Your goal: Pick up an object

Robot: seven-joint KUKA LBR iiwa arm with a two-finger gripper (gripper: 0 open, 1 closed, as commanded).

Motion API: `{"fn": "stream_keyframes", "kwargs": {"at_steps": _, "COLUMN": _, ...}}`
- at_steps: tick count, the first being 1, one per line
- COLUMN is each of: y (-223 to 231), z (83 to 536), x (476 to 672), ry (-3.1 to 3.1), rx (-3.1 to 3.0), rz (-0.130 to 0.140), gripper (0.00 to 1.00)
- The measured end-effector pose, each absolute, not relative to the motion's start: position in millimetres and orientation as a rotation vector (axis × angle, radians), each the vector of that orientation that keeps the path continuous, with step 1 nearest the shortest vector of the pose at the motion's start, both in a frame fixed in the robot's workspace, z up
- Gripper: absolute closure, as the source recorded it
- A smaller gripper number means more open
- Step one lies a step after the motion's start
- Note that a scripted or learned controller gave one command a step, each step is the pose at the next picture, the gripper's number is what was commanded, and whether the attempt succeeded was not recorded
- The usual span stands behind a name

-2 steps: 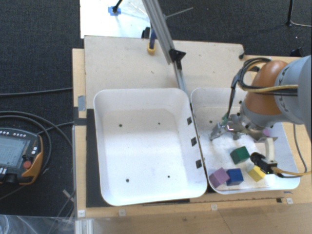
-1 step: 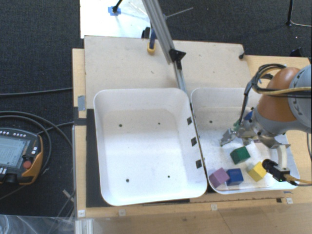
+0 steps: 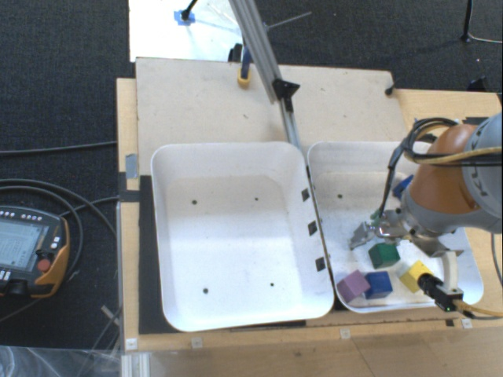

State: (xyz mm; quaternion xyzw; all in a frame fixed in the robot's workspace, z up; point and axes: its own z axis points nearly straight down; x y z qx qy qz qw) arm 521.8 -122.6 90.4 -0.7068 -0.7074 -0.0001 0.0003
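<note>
The pincer (image 3: 368, 236), its spread impossible to tell, hovers beside a green cube (image 3: 384, 254) in the right bin (image 3: 346, 179), seemingly light, rigid, best gripped across flat opposite faces.

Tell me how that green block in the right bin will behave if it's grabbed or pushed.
The green block looks rigid and flat-faced, so it should slide rather than roll. It seems small, probably light. The blue block sits close below it, so a push that way may bump it.

4 blocks (image 3: 379, 272) lie in the right bin (image 3: 346, 179), beside the left bin (image 3: 228, 163).
</note>
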Motion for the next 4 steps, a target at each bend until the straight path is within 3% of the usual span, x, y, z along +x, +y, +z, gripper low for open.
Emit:
{"fn": "stream_keyframes", "kwargs": {"at_steps": 1, "y": -125.7, "z": 90.4, "x": 488.1, "ry": -2.221, "rx": -2.222, "rz": 0.000, "gripper": 0.00}}
{"fn": "stream_keyframes", "kwargs": {"at_steps": 2, "y": -125.2, "z": 101.2, "x": 490.7, "ry": -2.228, "rx": -2.221, "rz": -0.005, "gripper": 1.00}}
{"fn": "stream_keyframes", "kwargs": {"at_steps": 3, "y": -36.2, "z": 194.2, "x": 510.9, "ry": -2.242, "rx": -2.209, "rz": -0.015, "gripper": 1.00}}
{"fn": "stream_keyframes", "kwargs": {"at_steps": 4, "y": -71.5, "z": 296.4, "x": 485.7, "ry": -2.230, "rx": -2.225, "rz": -0.009, "gripper": 1.00}}
